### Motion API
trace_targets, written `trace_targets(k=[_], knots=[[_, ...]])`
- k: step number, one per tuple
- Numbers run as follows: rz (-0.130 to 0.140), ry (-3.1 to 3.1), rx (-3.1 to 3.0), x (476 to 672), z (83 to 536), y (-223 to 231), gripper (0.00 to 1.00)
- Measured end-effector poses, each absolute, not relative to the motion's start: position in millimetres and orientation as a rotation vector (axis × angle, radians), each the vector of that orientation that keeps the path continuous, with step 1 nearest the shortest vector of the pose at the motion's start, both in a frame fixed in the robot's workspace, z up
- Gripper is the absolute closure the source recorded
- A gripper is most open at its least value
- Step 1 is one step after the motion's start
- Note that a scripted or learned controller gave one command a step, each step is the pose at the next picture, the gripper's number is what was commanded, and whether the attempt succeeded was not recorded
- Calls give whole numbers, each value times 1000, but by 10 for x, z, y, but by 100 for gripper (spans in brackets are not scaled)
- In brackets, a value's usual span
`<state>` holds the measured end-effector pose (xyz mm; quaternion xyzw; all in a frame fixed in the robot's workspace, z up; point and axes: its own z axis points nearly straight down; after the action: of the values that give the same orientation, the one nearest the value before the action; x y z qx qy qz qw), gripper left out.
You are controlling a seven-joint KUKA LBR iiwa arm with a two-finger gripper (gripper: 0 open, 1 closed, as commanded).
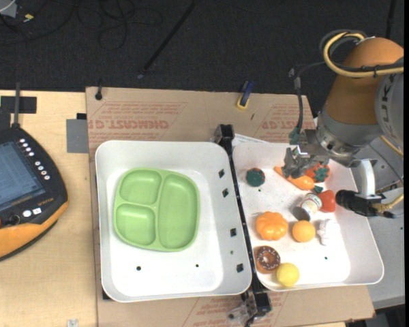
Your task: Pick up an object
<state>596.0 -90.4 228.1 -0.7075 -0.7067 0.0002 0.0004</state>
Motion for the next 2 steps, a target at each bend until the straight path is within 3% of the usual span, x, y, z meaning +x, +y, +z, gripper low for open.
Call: trace_targets(k=[2], knots=[[6, -2220, -2214, 5507, 2220, 95, 100]])
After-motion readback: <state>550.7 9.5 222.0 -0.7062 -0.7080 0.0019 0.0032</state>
